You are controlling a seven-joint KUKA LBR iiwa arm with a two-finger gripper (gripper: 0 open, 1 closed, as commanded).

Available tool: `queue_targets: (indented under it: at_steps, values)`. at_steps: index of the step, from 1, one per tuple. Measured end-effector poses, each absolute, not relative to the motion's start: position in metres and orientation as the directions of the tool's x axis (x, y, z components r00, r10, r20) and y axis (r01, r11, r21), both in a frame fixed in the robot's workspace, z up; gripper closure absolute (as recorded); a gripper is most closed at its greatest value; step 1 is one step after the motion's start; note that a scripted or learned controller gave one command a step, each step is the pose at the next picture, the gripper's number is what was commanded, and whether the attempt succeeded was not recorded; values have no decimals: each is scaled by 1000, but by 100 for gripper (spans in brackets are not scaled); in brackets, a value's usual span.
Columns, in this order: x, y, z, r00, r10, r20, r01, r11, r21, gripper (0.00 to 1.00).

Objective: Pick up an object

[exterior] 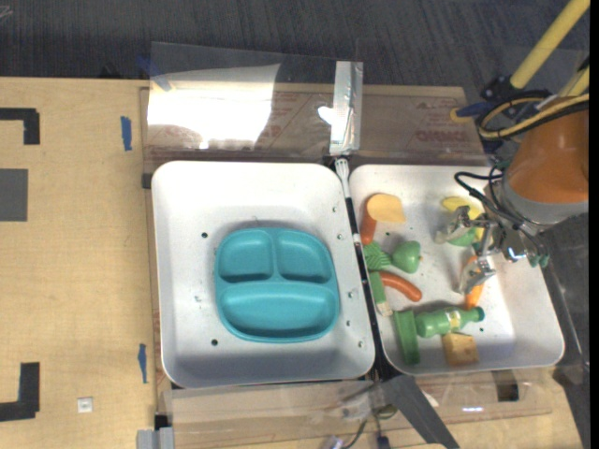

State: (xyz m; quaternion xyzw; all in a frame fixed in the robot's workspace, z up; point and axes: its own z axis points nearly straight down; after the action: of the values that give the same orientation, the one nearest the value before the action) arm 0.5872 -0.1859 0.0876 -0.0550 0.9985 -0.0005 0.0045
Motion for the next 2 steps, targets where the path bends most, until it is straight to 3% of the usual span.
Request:
queue_targets:
  at_steps: [1, 2]
  values:
    - [501, -106, 90, -999, 30, -25, 30, 1000, -2, 0]
    - [576, -116, 114, -1000, -18, -4, -18, 1000, 0, 0]
